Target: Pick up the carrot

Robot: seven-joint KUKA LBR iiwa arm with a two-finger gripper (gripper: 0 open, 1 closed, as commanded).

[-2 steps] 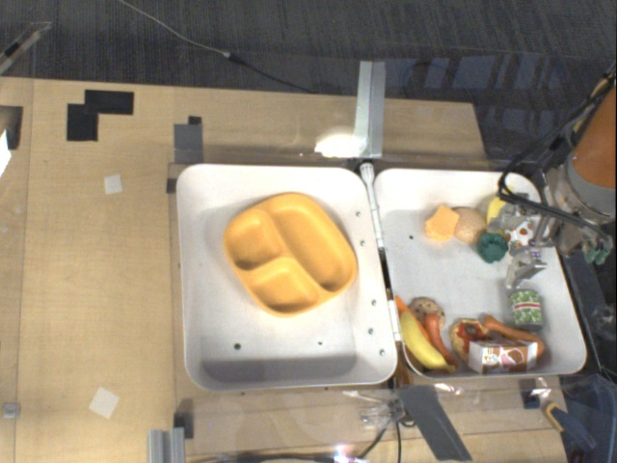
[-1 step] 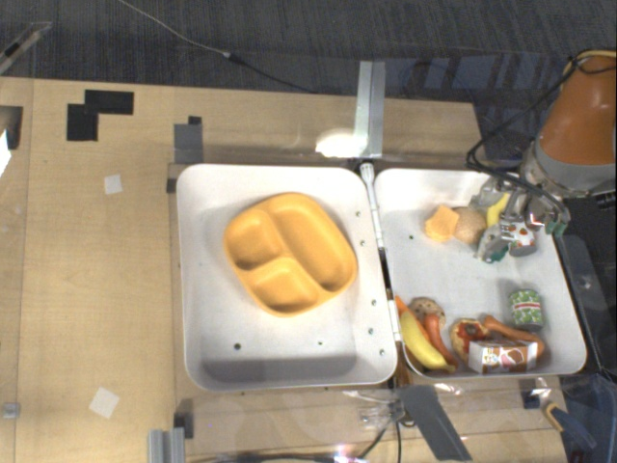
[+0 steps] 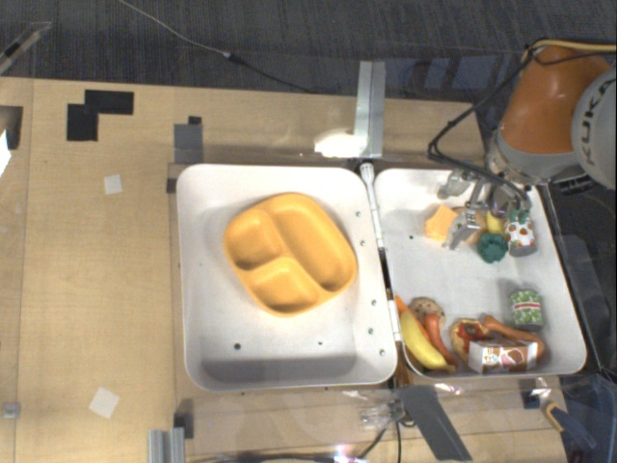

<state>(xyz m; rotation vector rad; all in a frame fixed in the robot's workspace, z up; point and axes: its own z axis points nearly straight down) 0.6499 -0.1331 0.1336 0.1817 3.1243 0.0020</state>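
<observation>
What looks like the carrot [image 3: 505, 329], a slim orange piece, lies at the near end of the right bin [image 3: 453, 278], among other toy foods and just above a red and white carton [image 3: 501, 357]. My gripper [image 3: 467, 222] hangs over the far end of the same bin, well away from the carrot. It sits between a yellow cheese wedge [image 3: 441, 223] on its left and a green item [image 3: 494, 247] on its right. Nothing shows held in it.
A banana [image 3: 422, 338], a brown item [image 3: 426, 309] and a red piece [image 3: 467, 336] crowd the near left of the right bin. A green can [image 3: 526, 309] and a red and white toy [image 3: 522, 236] lie by its right wall. The left bin holds a yellow divided plate [image 3: 289, 251].
</observation>
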